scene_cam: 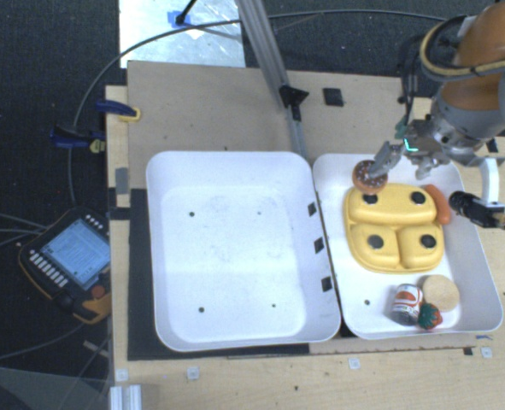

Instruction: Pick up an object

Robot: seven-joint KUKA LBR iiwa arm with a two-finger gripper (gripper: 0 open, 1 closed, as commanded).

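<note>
A tan bench (218, 109) carries two shallow white bins side by side, their inner rims touching along a row of small black clips. The left bin (162, 229) sits toward the middle of the board, the right bin (483, 301) near its right edge. Behind them, on the bare board, lies a small black square (333, 97) (flat, well apart from both bins), and a grey pole (265, 45) slants down to a black clamp (292, 97) just beside it. A blue-and-yellow clamp (115, 108) grips the bench's left edge.

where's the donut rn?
In the right bin, far-left corner, at the back edge of the yellow tray, just under the end effector.
</note>
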